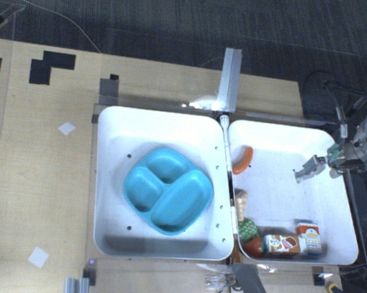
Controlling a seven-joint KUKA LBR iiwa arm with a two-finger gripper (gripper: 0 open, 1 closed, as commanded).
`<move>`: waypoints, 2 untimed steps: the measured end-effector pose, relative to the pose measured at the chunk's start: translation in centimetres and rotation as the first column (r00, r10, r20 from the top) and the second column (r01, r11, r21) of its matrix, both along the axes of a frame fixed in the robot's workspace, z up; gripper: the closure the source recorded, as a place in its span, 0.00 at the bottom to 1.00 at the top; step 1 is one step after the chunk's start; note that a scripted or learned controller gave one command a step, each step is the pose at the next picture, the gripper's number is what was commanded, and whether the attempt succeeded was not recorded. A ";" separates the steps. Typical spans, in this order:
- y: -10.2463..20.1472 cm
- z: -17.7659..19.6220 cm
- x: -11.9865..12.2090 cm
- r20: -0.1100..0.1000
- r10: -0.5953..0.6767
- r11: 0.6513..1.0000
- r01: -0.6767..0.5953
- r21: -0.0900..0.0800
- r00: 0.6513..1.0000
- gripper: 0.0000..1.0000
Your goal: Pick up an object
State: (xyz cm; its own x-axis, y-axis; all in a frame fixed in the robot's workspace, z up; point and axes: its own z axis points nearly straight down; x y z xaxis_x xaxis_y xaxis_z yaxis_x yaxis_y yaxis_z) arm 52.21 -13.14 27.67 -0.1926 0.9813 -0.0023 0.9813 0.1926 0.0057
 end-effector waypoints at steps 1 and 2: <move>0.2 -18.7 -3.1 0.008 0.116 0.993 -0.116 -0.002 0.993 0.00; 1.7 -10.9 -0.1 0.000 0.147 0.989 -0.147 0.000 0.989 0.00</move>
State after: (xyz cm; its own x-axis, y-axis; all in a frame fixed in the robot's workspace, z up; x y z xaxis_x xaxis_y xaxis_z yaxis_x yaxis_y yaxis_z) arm 52.10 -11.44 16.82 -0.3351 0.9422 -0.0027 0.9422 0.3351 0.0056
